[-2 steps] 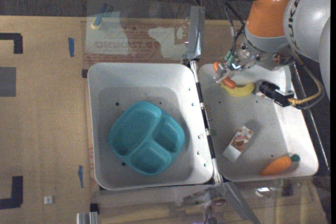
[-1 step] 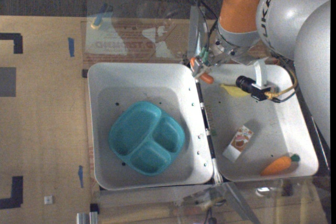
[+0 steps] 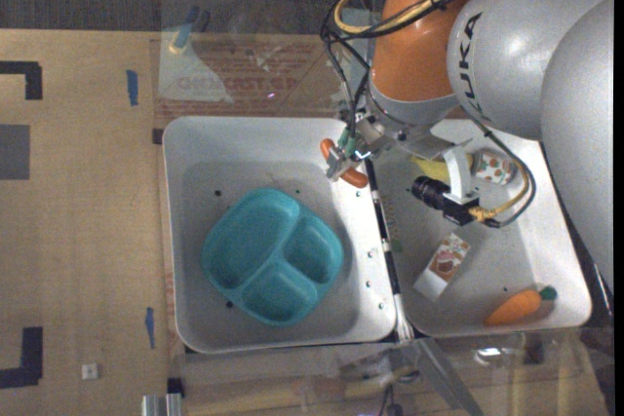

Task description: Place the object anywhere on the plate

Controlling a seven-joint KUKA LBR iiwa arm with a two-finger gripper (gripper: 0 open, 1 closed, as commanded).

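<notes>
A teal divided plate lies in the left bin, low and centred. My gripper hangs over the ridge between the two bins, up and to the right of the plate and apart from it. A small orange object sits between its fingers, with an orange end poking out on each side. The gripper is shut on it. The arm's orange band and grey body cover the upper right of the view.
The right bin holds a toy carrot at the front right, a small brown-and-white packet in the middle, and a patterned cup-like item partly behind the arm. Cables trail beside the wrist.
</notes>
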